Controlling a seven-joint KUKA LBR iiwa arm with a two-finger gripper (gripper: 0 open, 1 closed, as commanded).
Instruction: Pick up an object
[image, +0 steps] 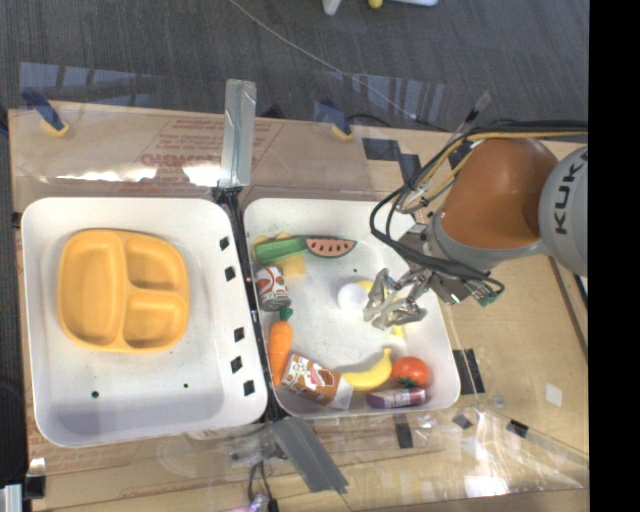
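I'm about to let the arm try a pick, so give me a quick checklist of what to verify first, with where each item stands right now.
1. Claw is over the right bin, where the objects lie: ok.
2. Something held in the claw: cannot tell; something yellow shows beside it.
3. White ball lies just left of the claw, apart from other items: ok.
4. Banana, tomato and snack packet are crowded at the near wall: not ok for a clean grasp.
5. Yellow tray sits alone in the left bin: ok.
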